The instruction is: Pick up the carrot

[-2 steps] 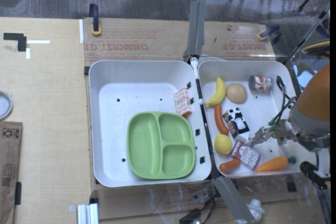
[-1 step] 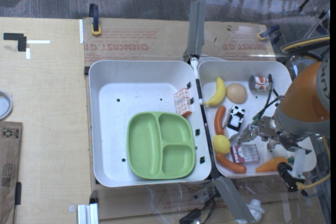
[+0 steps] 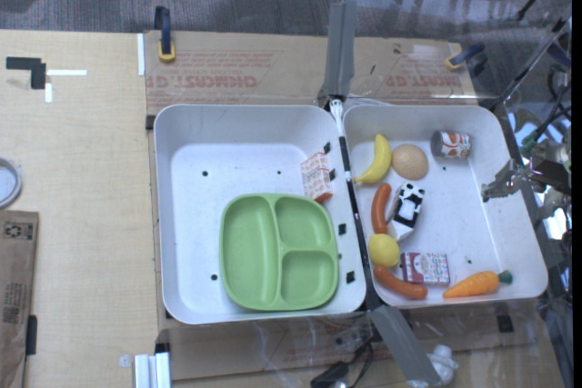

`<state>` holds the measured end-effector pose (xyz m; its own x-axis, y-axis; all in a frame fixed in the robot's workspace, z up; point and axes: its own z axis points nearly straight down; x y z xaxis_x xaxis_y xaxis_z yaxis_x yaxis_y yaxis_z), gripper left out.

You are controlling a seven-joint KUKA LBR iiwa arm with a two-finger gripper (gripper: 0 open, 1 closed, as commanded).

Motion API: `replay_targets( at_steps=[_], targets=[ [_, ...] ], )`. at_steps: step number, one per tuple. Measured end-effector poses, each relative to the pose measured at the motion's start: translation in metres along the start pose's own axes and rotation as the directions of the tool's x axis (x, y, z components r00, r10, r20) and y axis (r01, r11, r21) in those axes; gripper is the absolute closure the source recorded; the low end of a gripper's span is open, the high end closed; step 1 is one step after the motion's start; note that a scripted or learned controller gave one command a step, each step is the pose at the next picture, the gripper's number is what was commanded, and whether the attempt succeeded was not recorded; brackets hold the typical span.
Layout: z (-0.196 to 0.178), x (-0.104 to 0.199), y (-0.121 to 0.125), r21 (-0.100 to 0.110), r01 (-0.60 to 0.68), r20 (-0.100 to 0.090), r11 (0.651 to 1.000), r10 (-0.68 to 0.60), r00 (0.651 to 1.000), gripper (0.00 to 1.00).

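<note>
The carrot (image 3: pixel 475 284) is seen as a short orange cone with a small green tuft at one end, and its surface looks smooth and toy-like. It is laid flat on the floor of the right bin (image 3: pixel 473 223), in the near right corner, close to the front wall. Its long axis is set nearly level across the view, tilted slightly, with the green top raised toward the right wall and the tapered tip pointed left toward a small red and white box (image 3: pixel 426 268). That box is found just beside the tip, apart from it by a narrow gap. A red sausage (image 3: pixel 398 284) is laid along the front wall further left, with a lemon (image 3: pixel 384 249) just above it. A second sausage (image 3: pixel 379 208), a black and white cow (image 3: pixel 408 204), a banana (image 3: pixel 375 160), a tan egg (image 3: pixel 410 162) and a can (image 3: pixel 451 144) are spread across the rest of the bin, well apart from the carrot. In the left bin (image 3: pixel 182 195) a green divided plate (image 3: pixel 278 252) and a small packet (image 3: pixel 316 174) are held. The gripper (image 3: pixel 499 189) is seen at the bin's right wall, above the carrot in the view and apart from it; whether it is released or clenched cannot be told, and nothing is seen grasped in it.
</note>
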<state>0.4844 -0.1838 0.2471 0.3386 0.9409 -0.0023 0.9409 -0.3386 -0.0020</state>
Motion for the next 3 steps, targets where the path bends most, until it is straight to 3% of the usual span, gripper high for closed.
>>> replay_targets(
  at_steps=[1,2,3],
  targets=[
    [0.087,0.028,-0.017,0.002,0.065,-0.002,0.998,-0.065,0.998,0.0],
    [0.157,0.019,-0.015,0.004,-0.244,-0.001,0.97,0.244,0.97,0.0],
    [0.148,0.019,-0.016,0.007,-0.241,0.001,0.97,0.241,0.97,1.0]
  ],
)
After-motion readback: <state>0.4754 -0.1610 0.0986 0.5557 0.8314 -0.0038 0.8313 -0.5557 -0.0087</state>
